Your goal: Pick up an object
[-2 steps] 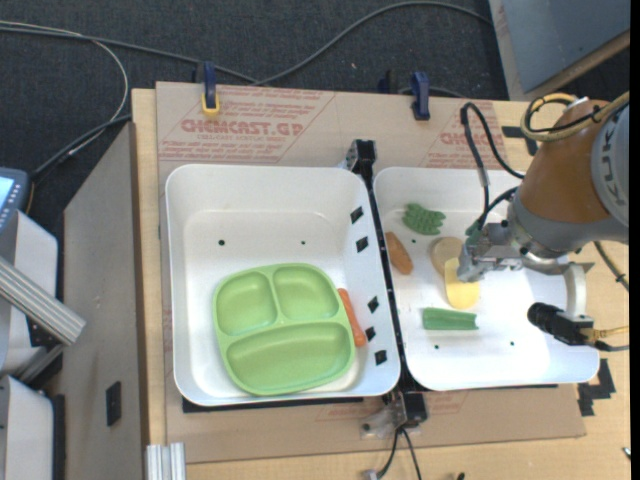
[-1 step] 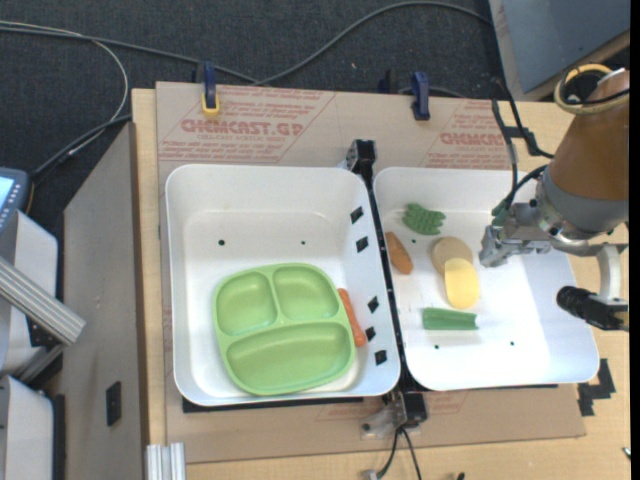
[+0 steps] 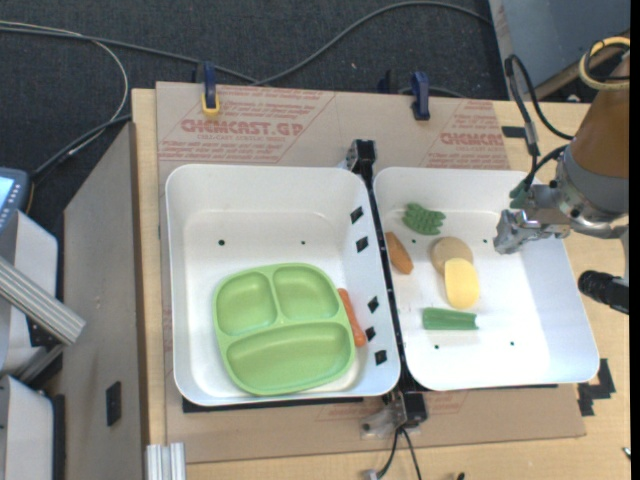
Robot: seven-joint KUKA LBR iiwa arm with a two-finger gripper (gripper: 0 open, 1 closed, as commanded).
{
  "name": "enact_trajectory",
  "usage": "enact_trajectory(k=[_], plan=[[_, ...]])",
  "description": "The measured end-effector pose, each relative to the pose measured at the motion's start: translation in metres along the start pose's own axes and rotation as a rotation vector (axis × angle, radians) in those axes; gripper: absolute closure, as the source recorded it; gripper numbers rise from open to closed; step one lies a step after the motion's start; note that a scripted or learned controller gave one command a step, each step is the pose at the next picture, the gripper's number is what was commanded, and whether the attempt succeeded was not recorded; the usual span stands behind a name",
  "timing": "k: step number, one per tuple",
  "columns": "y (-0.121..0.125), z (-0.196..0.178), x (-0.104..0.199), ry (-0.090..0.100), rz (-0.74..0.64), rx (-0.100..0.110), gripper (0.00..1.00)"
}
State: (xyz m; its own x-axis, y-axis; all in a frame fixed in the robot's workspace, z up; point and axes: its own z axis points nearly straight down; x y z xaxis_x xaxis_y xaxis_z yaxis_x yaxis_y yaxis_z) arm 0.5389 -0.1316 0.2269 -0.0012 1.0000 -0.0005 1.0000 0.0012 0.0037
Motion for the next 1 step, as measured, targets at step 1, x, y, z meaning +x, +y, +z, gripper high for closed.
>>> enact_trajectory(k=[1], plan=[[0.0015,-0.0308,0.0003,0.000,-0.001,-0.002,1.00]])
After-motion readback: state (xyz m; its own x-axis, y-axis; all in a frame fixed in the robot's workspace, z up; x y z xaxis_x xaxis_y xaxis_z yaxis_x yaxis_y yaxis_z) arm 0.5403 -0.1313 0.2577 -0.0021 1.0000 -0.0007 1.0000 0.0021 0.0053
